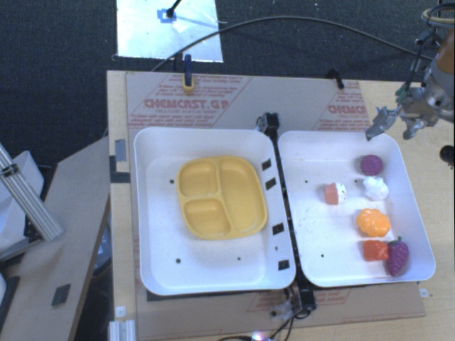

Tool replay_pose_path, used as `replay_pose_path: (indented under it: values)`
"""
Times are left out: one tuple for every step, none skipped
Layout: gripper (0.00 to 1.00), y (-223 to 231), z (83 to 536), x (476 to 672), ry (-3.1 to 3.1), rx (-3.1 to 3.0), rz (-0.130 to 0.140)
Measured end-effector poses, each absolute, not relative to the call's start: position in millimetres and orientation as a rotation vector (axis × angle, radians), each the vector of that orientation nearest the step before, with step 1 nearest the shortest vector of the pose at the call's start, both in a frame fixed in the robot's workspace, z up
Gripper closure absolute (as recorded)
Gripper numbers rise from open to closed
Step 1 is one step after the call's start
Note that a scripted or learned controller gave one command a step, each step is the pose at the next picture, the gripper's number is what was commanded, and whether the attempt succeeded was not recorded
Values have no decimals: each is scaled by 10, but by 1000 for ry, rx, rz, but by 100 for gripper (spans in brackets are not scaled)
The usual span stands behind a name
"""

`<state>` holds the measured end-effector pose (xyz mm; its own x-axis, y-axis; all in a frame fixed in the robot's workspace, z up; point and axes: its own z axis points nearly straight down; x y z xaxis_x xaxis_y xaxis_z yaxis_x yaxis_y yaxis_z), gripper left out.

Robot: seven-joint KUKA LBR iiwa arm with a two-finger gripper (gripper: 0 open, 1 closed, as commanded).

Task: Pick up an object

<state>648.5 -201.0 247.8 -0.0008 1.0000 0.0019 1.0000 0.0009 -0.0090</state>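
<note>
The tool (395, 121) is seen wide open and holding nothing above the right bin's (313, 212) far edge, just behind the purple ball (371, 165).

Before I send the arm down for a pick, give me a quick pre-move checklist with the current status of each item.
1. Gripper free of any object: ok, nothing between its fingers, which stand apart.
2. Gripper over a target: not ok, it hangs above the far rim of the right bin, not over an item.
3. Nearest target exposed: ok, the purple ball sits apart from the white piece.
4. Crowded items: not ok, the red block touches the purple grape bunch.
5. Orange fruit reachable: ok, lying open mid-bin.
6. Yellow divided tray out of the way: ok, in the left bin.
</note>
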Motion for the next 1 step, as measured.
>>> replay_pose_path:
  values:
    - [0,-2003,2553,6509,-2227,-2219,-2]
